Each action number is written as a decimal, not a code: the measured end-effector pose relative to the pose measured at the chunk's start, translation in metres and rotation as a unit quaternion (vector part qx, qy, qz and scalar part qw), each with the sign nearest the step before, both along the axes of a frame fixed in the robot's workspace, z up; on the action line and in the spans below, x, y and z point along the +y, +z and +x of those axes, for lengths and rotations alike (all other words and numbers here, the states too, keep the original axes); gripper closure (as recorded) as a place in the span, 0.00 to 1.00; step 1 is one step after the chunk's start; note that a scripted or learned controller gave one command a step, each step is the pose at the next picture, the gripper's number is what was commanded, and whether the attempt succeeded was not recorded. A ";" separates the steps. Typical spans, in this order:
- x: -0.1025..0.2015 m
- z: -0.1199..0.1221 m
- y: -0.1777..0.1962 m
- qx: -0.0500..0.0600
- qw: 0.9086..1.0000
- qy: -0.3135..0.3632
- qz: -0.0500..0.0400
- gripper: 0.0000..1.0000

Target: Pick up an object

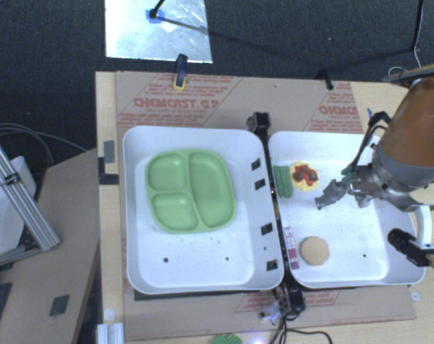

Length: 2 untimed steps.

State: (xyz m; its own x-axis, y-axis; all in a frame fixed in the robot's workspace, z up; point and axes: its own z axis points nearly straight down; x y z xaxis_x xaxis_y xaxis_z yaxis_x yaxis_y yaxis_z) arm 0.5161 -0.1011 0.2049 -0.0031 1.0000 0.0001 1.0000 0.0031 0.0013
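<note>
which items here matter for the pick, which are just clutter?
Relevant to the pick:
- tool, above the right bin
- pizza-like toy, nearest the tool
- green item beside it
- tan round cookie-like piece, near the front

Just lying about:
- green divided plate in the left bin
- foil sheet on the floor
- yellow clamp on the board edge

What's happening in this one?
A KUKA arm reaches in from the right over the right bin. Its hand hangs beside a small yellow and red toy food piece with a green piece next to it. A round tan cookie-like item lies nearer the front. The left bin holds a green divided plate.
</note>
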 end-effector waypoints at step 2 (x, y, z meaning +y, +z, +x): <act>-0.033 0.119 -0.120 0.009 1.000 0.004 0.002 0.00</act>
